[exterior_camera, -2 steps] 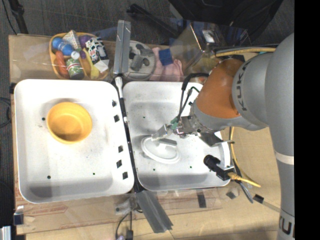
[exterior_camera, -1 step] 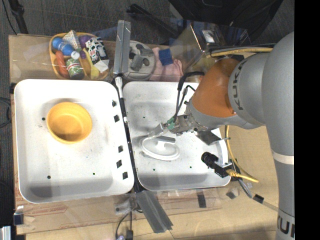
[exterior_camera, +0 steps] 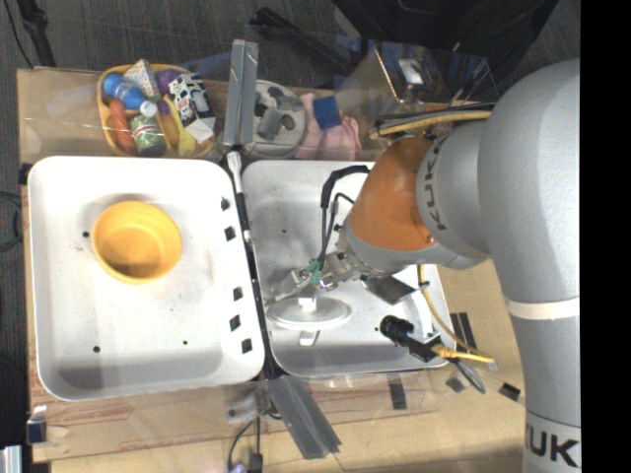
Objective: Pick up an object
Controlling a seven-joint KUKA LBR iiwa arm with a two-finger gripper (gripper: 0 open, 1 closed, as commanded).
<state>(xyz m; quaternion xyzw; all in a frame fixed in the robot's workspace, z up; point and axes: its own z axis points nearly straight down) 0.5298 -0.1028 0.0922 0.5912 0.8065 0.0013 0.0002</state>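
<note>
"kuka" reads on my arm [exterior_camera: 463, 195] beside the orange band, and again cut off at the lower link. my gripper [exterior_camera: 317, 280] is low in the right bin [exterior_camera: 286, 190], just above a white disc [exterior_camera: 309, 312]; apart or together, cannot tell. yellow bowl [exterior_camera: 138, 239] in the left bin [exterior_camera: 59, 363]. my arm covers the right bin's right side. yellow basket [exterior_camera: 148, 116] of bottles on the tabletop [exterior_camera: 59, 97] behind.

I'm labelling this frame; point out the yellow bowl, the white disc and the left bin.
Round yellow plastic bowl [exterior_camera: 138, 241], camera view, inner bottom.
Flat white round disc [exterior_camera: 330, 313], camera view, top face.
Shallow white left bin [exterior_camera: 148, 348], camera view, bare floor.
</note>
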